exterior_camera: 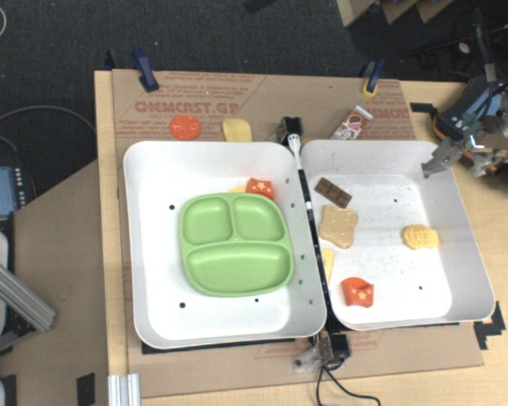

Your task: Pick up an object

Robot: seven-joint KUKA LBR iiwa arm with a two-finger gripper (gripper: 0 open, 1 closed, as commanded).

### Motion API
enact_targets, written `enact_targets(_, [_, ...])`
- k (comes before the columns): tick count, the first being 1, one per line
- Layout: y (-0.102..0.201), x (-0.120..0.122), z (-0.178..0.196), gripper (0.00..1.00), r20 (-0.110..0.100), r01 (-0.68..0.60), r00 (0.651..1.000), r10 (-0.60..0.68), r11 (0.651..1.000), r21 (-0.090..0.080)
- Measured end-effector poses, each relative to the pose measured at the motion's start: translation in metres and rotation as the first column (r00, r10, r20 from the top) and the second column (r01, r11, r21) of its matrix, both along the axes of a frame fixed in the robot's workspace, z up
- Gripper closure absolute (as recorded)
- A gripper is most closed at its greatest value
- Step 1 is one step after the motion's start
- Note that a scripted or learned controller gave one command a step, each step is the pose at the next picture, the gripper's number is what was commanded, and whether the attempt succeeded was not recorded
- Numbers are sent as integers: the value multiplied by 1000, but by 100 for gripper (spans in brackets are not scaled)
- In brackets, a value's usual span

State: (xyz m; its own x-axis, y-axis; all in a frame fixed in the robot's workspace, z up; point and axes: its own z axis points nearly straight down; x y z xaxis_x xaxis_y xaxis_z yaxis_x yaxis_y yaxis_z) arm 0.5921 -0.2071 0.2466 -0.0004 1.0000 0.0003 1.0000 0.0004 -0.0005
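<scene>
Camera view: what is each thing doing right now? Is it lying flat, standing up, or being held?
Green divided plate: flat in left bin, compartments bare.
Toast slice: flat in right bin.
Chocolate bar: flat, above the toast slice.
Yellow waffle toy: loose in right bin.
Red toy: loose, near front rim.
Gripper: at right bin's far corner, holding nothing.

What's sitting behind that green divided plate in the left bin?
Behind the green divided plate, a red block with a yellow star and a yellow sliver peek out; the plate hides their lower parts.
</scene>
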Motion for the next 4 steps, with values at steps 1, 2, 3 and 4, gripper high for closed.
enact_targets(1, [41, -92, -143, 0, -19, 1, 1000, -1, 1000, 8])
enact_targets(2, [-11, -21, -139, 0, 7, 0, 1000, 1, 1000, -5])
enact_targets(3, [-2, -74, -148, 0, -6, 2, 1000, -2, 1000, 3])
enact_targets(4, [-10, 30, -163, 0, 3, -7, 1000, 7, 1000, 10])
